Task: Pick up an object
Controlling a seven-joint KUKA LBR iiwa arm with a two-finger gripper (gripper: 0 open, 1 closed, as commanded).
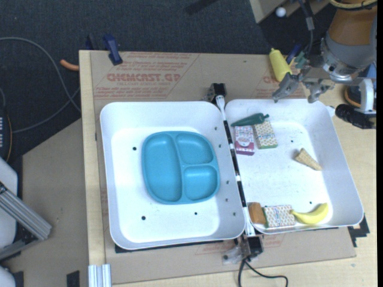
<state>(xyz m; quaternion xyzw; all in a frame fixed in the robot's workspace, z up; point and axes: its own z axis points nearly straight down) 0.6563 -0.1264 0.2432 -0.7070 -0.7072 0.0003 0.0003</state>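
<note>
My gripper [298,92] hangs over the far rim of the right bin [341,160], open with nothing between its fingers. Inside that bin, a green item [251,119] lies near the far left corner, with a pink packet [244,140] and a pale packet [265,135] just in front of it. A tan wedge [307,158] rests mid-right. Along the near edge sit a banana [312,215], another packet [278,216] and a brown piece [256,213]. All of them lie well below and in front of the gripper.
The left bin [119,208] holds a blue divided plate [179,166]. A yellow object [277,64] stands on the bench just left of the gripper. A blue clamp [111,49] sits at the board's far left corner.
</note>
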